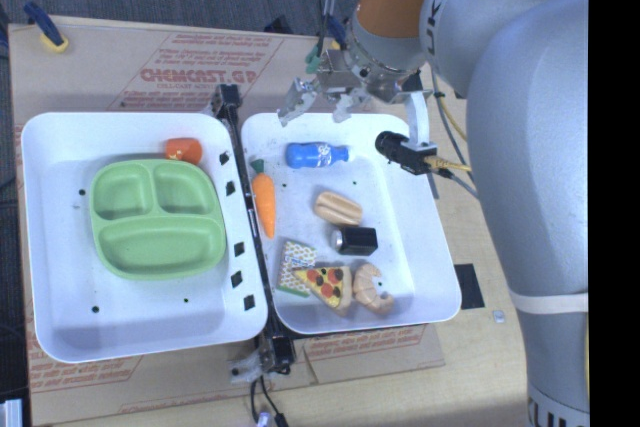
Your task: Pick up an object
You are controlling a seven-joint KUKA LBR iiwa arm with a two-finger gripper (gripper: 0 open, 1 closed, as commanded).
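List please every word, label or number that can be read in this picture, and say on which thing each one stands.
"CHEMCAST G.P": red print on the cardboard sheet under the bins; the last letters are uncertain.
Smaller red lines above and below that word: too blurred to read.
"UKA": dark letters on the grey arm, the visible part of a brand name.
Label on the blue bottle: too small to read.

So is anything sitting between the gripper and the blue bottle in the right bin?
Nothing visible does. The gripper hangs over the far rim of the right bin, and the blue bottle lies just in front of it on bare white floor. The carrot and the bread roll lie nearer the camera, off that path.
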